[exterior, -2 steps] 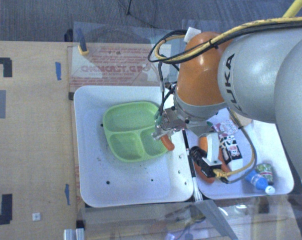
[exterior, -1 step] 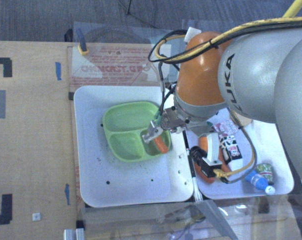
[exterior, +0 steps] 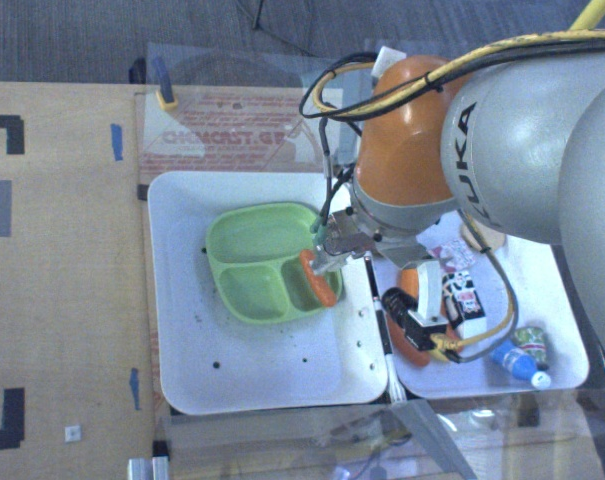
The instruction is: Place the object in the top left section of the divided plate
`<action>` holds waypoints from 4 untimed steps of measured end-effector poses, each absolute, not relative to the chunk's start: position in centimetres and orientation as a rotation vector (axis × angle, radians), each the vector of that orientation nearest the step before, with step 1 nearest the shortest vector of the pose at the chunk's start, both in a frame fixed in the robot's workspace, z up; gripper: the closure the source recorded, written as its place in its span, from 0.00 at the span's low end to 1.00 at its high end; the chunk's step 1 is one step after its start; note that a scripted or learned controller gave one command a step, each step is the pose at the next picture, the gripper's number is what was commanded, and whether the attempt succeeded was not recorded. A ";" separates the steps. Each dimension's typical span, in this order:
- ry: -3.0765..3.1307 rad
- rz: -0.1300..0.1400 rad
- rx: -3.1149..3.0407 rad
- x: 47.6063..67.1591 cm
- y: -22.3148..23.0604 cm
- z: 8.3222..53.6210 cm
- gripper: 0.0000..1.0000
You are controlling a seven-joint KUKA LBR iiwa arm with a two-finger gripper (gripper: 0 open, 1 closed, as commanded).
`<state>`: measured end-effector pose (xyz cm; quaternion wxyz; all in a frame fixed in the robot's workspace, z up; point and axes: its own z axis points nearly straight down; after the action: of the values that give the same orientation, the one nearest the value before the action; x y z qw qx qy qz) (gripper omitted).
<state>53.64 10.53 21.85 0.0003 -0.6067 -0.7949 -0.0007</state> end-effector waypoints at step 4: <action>-2.766 -0.003 -1.499 50.5 2.6 35.6 0.00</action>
<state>50.53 2.64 35.65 -0.0024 -0.4765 -0.8792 -0.0009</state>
